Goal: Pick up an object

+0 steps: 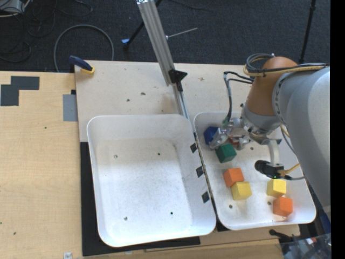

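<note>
The arm reaches in from the right, its orange band above the far part of the right bin [307,212]. The gripper [225,139] is down in that bin's far left corner, over a blue object [209,135] and a green cube [226,153] just nearer; whether its fingers are wide or closed cannot be told. Nearer in the same bin lie an orange cube [233,176] touching a yellow cube [241,190], and further right another yellow cube [276,186] and orange cube [282,205]. The left bin [97,144] sits alongside

place: robotics lab | cues: robot arm [302,99]; floor cables [83,39]; test bench [38,144]
</note>
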